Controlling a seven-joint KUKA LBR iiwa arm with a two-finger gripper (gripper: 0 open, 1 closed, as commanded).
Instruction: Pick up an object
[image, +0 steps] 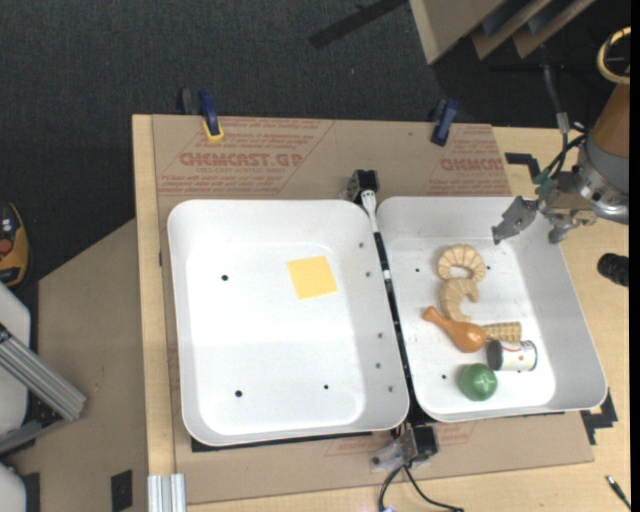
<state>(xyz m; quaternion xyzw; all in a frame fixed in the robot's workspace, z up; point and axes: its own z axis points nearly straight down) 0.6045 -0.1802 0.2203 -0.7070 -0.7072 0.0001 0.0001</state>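
Note:
My gripper (531, 223) hangs above the far right corner of the right bin (575, 300), open, with nothing between its fingers (506, 223). Below and left of it in that bin lie a curled tan pastry (461, 262), a second tan curled piece (460, 293), an orange gourd-shaped toy (455, 328), a small tan ridged stick (503, 331), a white cylinder (518, 355) and a green ball (478, 381). The left bin (200, 330) holds a flat yellow square (312, 277). The gripper touches none of them.
The two bins meet along a black-hinged divider (385, 290). They rest on a brown cardboard sheet (300, 150) held by blue clamps (210, 108) at the back. Cables (405, 470) trail off the front edge.

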